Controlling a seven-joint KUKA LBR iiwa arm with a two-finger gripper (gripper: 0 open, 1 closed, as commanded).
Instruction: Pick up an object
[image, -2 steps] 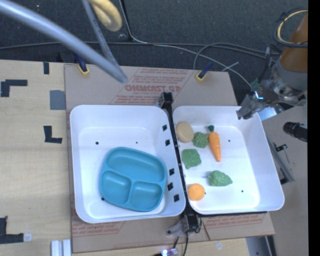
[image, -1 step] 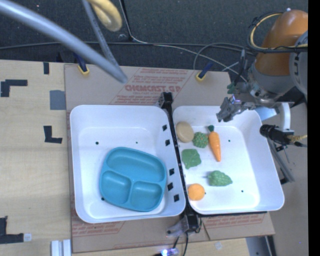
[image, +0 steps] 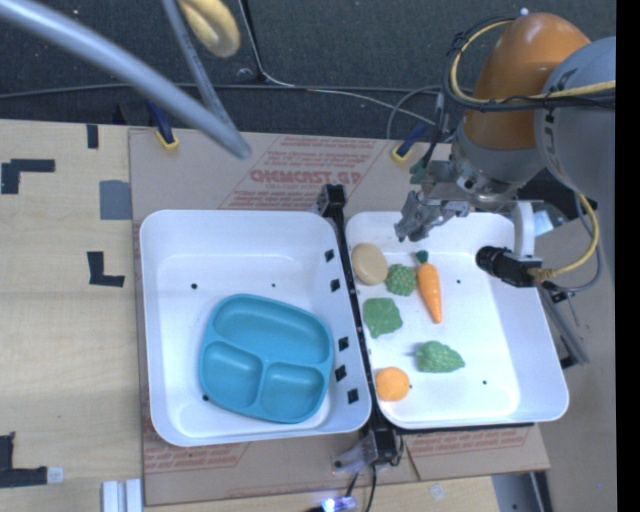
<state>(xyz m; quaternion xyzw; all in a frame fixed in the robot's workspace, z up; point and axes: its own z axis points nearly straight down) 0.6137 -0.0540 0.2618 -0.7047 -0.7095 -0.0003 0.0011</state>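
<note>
The cardboard sheet (image: 300, 165) under both bins carries red printing at twelve o'clock; it is too blurred to read surely. The left bin (image: 160, 300) holds a blue divided tray (image: 265, 358). The arm (image: 520, 80) enters at two o'clock over the right bin (image: 520, 350), its gripper (image: 415, 228) hovering at that bin's eleven o'clock corner, grasping nothing; whether it is spread or clenched, I cannot tell. Below lie a carrot (image: 430, 288), leafy greens (image: 438, 357), lettuce (image: 382, 316), a beige potato (image: 368, 263), broccoli (image: 401, 280) and an orange (image: 391, 383) at seven o'clock.
</note>
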